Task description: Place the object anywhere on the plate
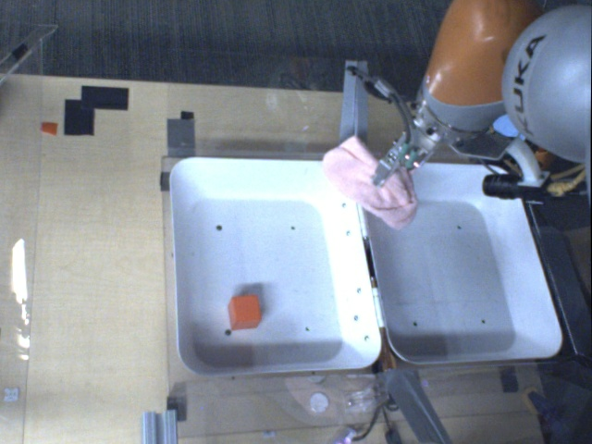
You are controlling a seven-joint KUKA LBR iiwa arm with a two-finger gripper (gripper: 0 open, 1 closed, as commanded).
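Right now a pink cloth (370, 185) hangs crumpled at the gripper (396, 166), bunched around the fingertips and drooping on both sides of them. Most of the cloth lies to the left of and below the gripper, with one lobe sagging down to the lower right. It sits over the seam between the two white bins, above their far ends, with its lower lobe over the far-left corner of the right bin (467, 340). The gripper's two fingers look pinched together on the cloth, with fabric caught between them, so it appears to be gripping the cloth; the fold hides the very tips. The grey arm with its orange band (472, 44) comes in from above and to the right of the cloth.

Down and to the left of the cloth, well apart from it, one small orange block (245, 311) rests on the floor of the left bin (199, 248), near that bin's front-left part. There are two bins, one cloth and one orange block. Far to the left of the cloth, on the wooden bench (83, 276), lie black markers (92, 107) and one tiny orange square (49, 129)
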